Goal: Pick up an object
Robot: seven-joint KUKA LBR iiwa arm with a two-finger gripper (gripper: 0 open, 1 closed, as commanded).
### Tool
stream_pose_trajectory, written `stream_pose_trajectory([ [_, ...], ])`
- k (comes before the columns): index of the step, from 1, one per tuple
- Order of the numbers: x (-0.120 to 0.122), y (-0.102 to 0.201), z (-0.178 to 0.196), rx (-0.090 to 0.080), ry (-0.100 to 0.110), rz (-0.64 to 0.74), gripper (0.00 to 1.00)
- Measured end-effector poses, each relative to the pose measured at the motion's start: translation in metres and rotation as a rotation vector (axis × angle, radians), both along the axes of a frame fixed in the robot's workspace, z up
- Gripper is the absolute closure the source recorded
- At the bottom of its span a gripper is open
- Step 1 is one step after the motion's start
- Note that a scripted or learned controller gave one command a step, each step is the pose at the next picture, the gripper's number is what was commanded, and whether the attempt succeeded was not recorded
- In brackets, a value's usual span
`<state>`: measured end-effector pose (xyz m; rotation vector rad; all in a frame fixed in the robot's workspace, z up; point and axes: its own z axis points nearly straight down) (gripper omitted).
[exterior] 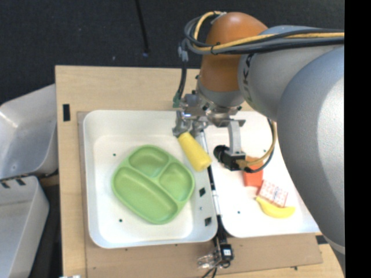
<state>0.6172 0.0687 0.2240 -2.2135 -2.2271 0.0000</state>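
Your gripper [186, 129] sits over the divider between the two bins, and a yellow cylinder [194, 151] hangs from it, its upper end pinched between the fingers. The cylinder's long axis slants down and to the right, its lower end hovering near the green divided plate [152, 183] in the left bin [93, 155]. Judge the lift straight up.

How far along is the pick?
Done: the arm has reached the bins' shared edge, pincer at the yellow cylinder's top end. In hand: unclear whether it is gripped or lifted. Left: a confirmed lift. Green tray and banana lie in their bins.
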Motion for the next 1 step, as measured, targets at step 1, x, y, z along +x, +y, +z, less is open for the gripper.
stream_pose_trajectory([
  [1, 0.0005, -0.0026, 0.0001, 0.0, 0.0, -0.004, 0.0],
])
